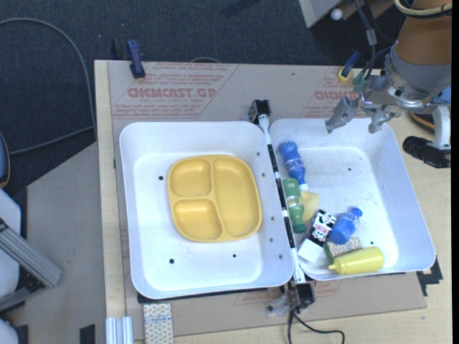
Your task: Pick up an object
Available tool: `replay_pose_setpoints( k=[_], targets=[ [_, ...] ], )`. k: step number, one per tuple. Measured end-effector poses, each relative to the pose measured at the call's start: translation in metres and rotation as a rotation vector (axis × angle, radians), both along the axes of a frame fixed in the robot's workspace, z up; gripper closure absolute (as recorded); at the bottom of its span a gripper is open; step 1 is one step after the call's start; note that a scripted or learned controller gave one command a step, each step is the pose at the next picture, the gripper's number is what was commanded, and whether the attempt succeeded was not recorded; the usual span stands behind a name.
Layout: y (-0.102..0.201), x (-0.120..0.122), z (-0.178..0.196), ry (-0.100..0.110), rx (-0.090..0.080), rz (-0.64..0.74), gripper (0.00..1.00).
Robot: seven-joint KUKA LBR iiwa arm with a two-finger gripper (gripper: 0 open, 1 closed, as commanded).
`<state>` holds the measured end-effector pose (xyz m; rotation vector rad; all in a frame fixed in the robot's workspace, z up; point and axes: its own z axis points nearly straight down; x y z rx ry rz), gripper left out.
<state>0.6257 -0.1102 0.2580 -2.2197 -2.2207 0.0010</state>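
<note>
Hanging over the right bin's (401, 156) far edge, the gripper (356, 119) has its jaws wide and holds nothing. A yellow bottle (357, 261) lies at the bin's near edge. It looks light, hard and slippery; grab its middle.

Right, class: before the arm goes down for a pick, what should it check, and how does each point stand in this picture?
1. Gripper carries nothing: ok, nothing sits between the open jaws.
2. Objects within the right bin: ok, clustered at its near left.
3. Gripper above a target: not ok, it hangs over the far rim.
4. Blue bottle free of neighbours: not ok, it touches the green bottle.
5. Yellow bottle lies flat: ok.
</note>
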Motion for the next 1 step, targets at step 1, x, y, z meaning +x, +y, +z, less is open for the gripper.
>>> replay_pose_setpoints(
  k=[1],
  targets=[
    [0.0060, -0.0852, -0.1607, -0.008, -0.007, -0.004, 0.00]
  ],
)
